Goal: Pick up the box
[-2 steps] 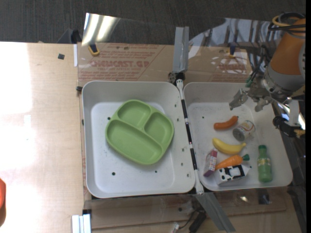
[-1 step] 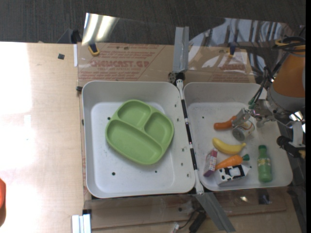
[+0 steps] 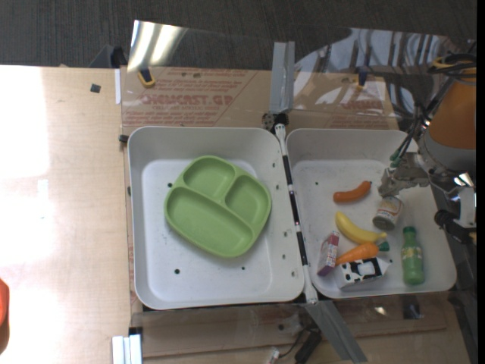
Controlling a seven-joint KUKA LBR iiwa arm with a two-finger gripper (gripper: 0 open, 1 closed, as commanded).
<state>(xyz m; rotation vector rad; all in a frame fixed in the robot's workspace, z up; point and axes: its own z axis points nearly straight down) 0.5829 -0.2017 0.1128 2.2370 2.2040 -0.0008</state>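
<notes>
left bin (image 3: 144,203): shallow white plastic, rounded corners, smooth and a bit glossy, a few dark specks on the floor

plate (image 3: 218,215): matte lime-green divided plate, three compartments, rounded-square shape, sits tilted around the middle of the left bin

right bin (image 3: 311,165): same white plastic, touching the left bin along their shared edge, all the small stuff is crowded toward its near-right half

box (image 3: 364,271): the task thing, a small black-and-white carton, looks like a cow-pattern print, lying at the near edge of the right bin; printing is too small to read

carrot (image 3: 358,253): orange, tapered, lying right against the top of the box

banana (image 3: 355,228): yellow, curved, smooth, just above the carrot

sausage (image 3: 352,193): orange-red, glossy, curved, toward the middle of the right bin

can (image 3: 387,214): small metal can tipped on its side, label unreadable

bottle (image 3: 412,255): green plastic, lying near the right edge of the right bin, label not legible

tube (image 3: 329,253): slim purple-pink packet near the left edge of the right bin

gripper (image 3: 395,189): metal fingers hanging over the can, well apart from the box; honestly can't tell how wide the jaws are, or if they hold anything

cardboard (image 3: 197,97): brown sheet behind the left bin, faint red lettering, can't make it out
</notes>
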